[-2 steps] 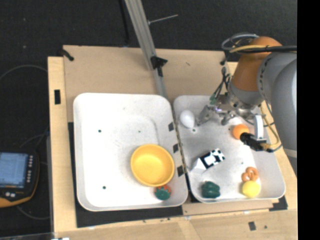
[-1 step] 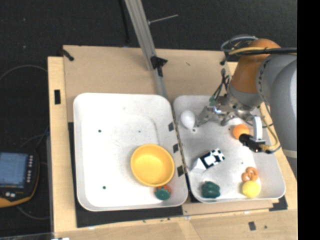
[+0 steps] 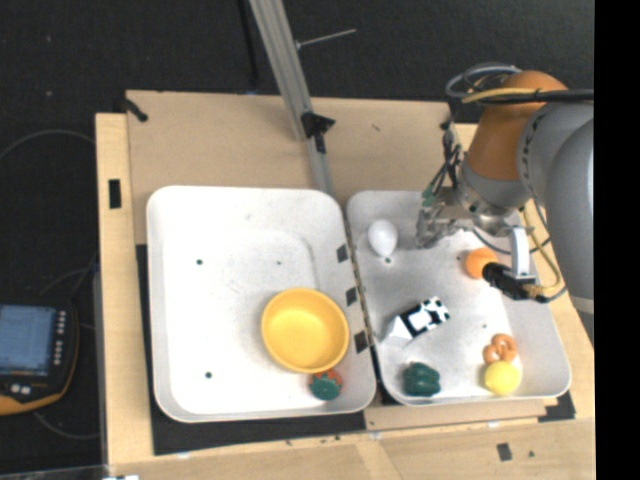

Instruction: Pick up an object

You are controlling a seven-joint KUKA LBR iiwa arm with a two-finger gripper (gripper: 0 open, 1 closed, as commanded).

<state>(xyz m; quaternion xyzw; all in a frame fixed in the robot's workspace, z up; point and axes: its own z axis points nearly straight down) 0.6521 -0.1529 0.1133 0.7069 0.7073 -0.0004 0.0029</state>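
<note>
Egg (image 3: 382, 237) beside our gripper (image 3: 432, 230) looks light, smooth, slippery; we'd pinch its middle. Can't tell the gripper's state.

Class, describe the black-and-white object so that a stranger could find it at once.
Look in the right-hand bin. Near its middle, below the white egg-shaped thing and above the green toy, lies the black-and-white object. It alone has a black-and-white patchwork pattern; its neighbours are plain colours.
</note>
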